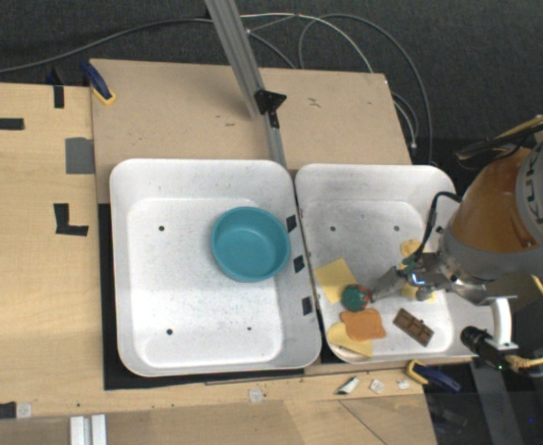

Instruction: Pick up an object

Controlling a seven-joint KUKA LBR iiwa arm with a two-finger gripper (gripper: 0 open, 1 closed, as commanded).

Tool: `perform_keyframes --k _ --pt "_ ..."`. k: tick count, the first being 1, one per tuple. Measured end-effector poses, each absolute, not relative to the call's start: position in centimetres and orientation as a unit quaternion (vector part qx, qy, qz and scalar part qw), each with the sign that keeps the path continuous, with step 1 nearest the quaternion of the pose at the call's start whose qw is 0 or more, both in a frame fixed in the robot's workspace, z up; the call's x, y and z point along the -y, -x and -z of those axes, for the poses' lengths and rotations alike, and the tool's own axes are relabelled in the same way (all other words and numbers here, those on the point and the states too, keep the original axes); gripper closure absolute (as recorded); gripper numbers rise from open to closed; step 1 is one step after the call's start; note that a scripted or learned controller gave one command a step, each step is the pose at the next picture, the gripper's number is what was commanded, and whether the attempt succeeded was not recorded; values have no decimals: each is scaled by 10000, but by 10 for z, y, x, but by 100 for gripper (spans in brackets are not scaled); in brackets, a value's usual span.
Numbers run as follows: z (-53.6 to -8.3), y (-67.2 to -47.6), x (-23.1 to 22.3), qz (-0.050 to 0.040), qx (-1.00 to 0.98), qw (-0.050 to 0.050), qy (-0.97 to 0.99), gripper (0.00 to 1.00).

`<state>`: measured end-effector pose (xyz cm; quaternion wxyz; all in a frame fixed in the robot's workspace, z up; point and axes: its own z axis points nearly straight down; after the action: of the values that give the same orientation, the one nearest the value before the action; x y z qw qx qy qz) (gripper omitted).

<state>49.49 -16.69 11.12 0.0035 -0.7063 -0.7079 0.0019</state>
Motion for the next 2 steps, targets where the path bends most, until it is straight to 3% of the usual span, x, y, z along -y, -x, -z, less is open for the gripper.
perform_keyframes --k 1,2 --pt "-124 -496 167 -10 7079 23 7063 100" --pt "-175 -502 158 10 7080 -13 7062 100"
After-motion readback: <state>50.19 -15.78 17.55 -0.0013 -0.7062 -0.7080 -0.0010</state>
